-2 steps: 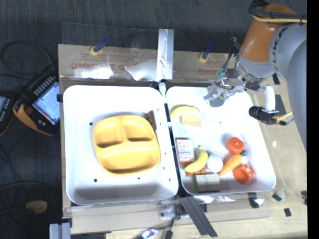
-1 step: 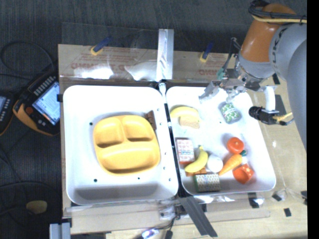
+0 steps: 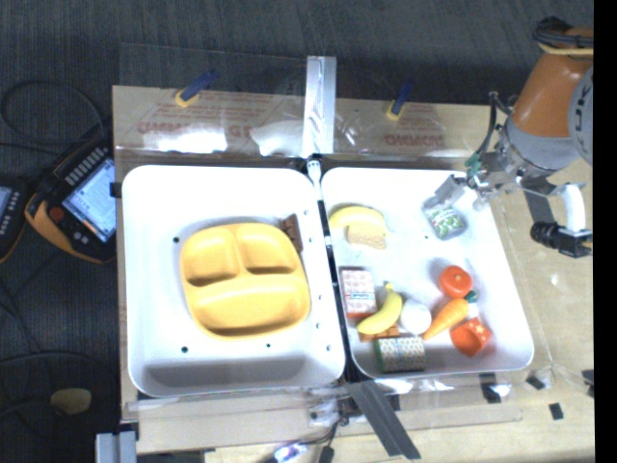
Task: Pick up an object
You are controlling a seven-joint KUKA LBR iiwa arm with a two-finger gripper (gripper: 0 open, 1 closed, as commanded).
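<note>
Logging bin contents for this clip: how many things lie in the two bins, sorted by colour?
Yellow: 3, the tray, the banana, the lemon-like piece
Orange or red: 3, the tomato, the carrot, the red pepper
White or pale: 3, the egg, the small carton, the tan slice
Green: 2, the can, the packet
Total: 11

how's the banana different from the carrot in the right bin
The banana is yellow and curved; the carrot is orange, straight and tapered, with a green top. The banana lies nearer the divider between the bins, beside a small red and white carton; the carrot lies further right, between two red-orange pieces. Both rest slanted on the floor of the right bin, either side of a white round object.
</note>
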